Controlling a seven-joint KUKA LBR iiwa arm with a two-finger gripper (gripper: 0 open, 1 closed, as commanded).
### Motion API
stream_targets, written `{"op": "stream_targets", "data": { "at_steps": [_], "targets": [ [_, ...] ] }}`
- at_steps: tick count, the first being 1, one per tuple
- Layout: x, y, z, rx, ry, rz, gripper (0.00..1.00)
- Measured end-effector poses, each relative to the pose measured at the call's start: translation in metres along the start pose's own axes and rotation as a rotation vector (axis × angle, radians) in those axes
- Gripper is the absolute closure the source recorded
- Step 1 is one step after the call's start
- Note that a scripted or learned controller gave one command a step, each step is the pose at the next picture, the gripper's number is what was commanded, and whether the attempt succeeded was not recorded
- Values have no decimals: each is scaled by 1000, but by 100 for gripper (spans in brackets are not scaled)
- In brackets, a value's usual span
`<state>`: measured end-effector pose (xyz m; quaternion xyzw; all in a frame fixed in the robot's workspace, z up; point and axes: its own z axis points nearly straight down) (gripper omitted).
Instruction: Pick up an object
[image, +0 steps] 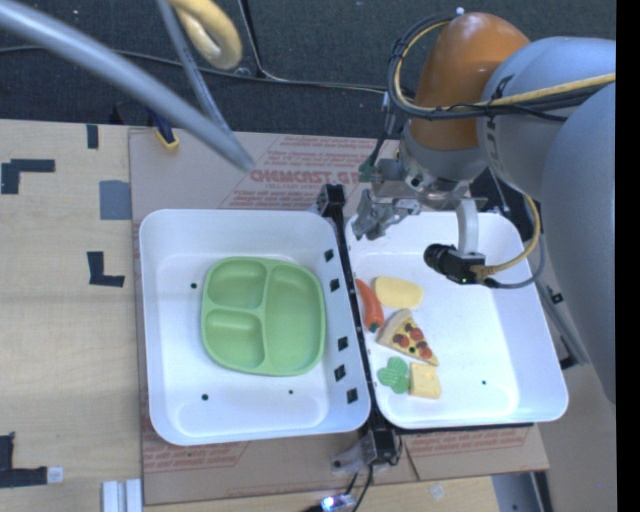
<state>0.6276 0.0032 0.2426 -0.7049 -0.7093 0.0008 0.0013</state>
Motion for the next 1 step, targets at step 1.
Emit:
{"op": "stream_targets", "data": {
  "at_steps": [1],
  "targets": [
    [64, 0, 9, 0, 0, -1, 100]
  ]
}}
